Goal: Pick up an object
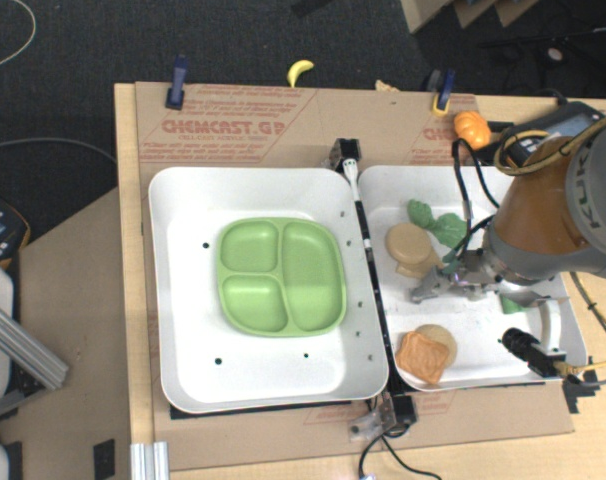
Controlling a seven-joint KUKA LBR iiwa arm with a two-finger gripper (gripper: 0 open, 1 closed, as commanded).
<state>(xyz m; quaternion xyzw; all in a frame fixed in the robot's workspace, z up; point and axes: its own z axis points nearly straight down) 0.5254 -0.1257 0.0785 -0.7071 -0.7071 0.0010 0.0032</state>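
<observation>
Two white bins face us; our gripper hangs low among the right bin's objects, beside the tan cylinder, ready to pick.

left bin: green divided plate | right bin: tan cup, green leaf, brown bun | pincer low beside cup

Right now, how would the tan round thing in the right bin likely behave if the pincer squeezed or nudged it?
The tan round object looks short and squat, so it probably sits steady rather than tipping. Its rounded side suggests it might roll if knocked over. It rests beside the green piece, so a push could shove that too. The pincer hovers just below it.
</observation>
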